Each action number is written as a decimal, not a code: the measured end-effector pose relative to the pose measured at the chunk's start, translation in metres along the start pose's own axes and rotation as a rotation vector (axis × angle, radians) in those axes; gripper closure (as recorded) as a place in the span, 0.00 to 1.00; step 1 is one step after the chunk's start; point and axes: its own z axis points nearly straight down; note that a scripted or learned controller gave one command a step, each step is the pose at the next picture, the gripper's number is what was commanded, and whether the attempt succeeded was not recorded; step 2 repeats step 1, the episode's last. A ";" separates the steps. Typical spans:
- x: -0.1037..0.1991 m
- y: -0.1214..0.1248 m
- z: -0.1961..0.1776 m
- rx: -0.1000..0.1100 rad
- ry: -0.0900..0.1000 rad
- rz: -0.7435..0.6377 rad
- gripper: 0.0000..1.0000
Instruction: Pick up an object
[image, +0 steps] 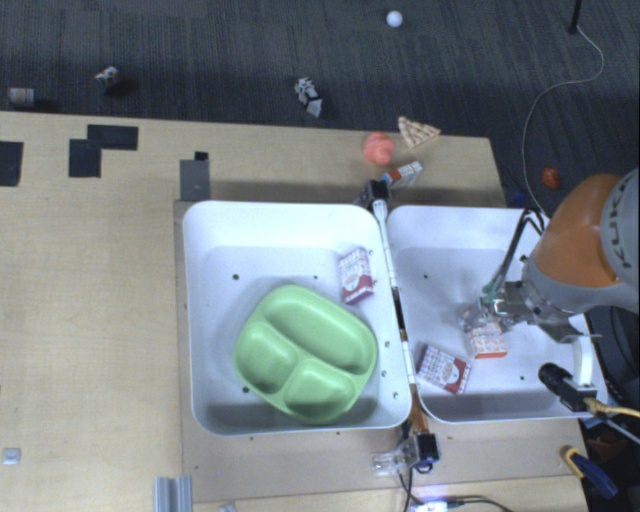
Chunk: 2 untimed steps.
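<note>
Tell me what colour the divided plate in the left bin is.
Light green divided plate, clearest in the camera view.

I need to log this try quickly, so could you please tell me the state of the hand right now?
Hand: cannot be told; it sits low in the right white bin, right above a small red-and-white packet.

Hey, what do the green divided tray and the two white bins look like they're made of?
The green divided tray looks like moulded plastic with a matte to satin finish: uniform colour, rounded compartments, soft highlights. The left bin and right bin look like smooth white plastic, with rounded corners and a faint sheen; thin painted metal can't be ruled out from this view.
</note>
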 end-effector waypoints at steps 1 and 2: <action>0.085 -0.042 -0.088 0.010 0.004 -0.002 1.00; 0.085 -0.042 -0.088 0.010 0.004 -0.002 1.00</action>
